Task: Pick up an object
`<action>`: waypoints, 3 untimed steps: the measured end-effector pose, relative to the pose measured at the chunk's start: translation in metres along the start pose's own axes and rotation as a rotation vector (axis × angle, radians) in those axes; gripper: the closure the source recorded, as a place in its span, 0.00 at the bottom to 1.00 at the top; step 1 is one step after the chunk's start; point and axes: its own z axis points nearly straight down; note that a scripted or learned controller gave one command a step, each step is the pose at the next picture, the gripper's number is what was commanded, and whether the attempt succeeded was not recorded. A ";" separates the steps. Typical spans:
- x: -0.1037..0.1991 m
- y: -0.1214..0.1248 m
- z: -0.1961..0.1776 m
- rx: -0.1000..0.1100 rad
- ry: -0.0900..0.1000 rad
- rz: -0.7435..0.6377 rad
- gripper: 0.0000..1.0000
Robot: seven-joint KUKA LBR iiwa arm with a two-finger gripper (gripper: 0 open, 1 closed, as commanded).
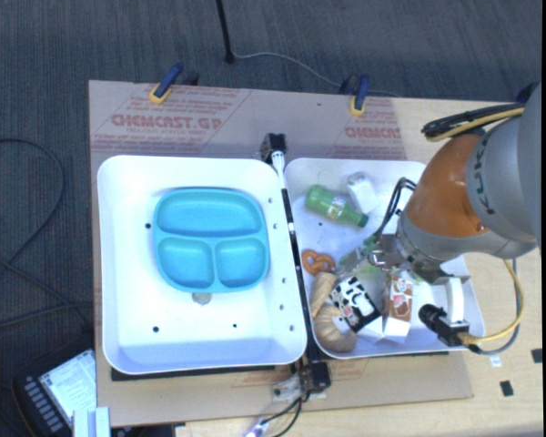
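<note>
While the arm (473, 194) hangs low over the right bin (409, 166), nothing is visibly lifted, so by my reading the pick is at the reaching stage, with the grasp and the lift left to do. The tool (382, 253) sits among the clutter near the bin's middle, but its tips are hidden under the wrist, so I cannot tell whether it is released or clenched on anything. Likely candidates lie just beside it: one black-and-white patterned box (353, 300), one small carton (399, 304), one pretzel (317, 262) and one bread roll (325, 309). Farther back lie one green bottle (335, 204) and one white crumpled item (361, 189) (too blurred to name). There are two bins on the table (127, 121); the left bin (127, 330) holds one blue compartment tray (209, 239).
</note>
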 end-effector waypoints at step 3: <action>0.015 0.039 -0.091 0.006 0.002 -0.002 1.00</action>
